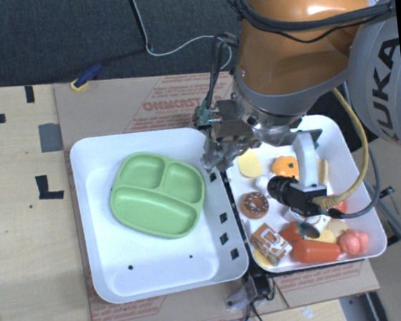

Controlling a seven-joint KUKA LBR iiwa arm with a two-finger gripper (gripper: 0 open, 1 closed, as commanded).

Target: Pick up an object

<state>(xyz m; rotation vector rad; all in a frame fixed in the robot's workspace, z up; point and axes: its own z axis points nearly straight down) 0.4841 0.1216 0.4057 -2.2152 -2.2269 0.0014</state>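
showing gripper (215,147) at right bin's (334,144) upper left corner, state impossible to tell; green plate (157,194) centred in left bin (96,204).

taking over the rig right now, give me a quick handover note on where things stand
Gripper: low over the far end of the rims where the two bins meet; whether it is open or shut can't be told, and no item is seen held.
Left bin: green divided plate.
Right bin: toy food lying inside, including a yellow piece, donut, waffle and red sausage.
Done: nothing visibly lifted.
Left: grasp one object and raise it.
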